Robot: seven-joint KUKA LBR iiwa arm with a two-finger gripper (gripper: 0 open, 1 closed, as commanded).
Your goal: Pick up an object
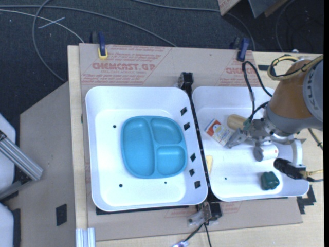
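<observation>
My gripper [245, 145] hangs low over the middle of the right bin [231, 187]. Its two grey fingers are spread open and nothing sits between them. A small white packet [217, 130] with red and yellow print lies just left of the left fingertip. A tan wooden piece [236, 121] rests behind the gripper, partly covered by the wrist. A dark green block [269, 180] lies near the bin's front right corner, in front of the gripper.
The left bin [103, 179] holds a blue divided plate [153, 146] at its centre. A small yellow piece [208, 162] lies against the right bin's left wall by the divider. Cables run down to the wrist from the back.
</observation>
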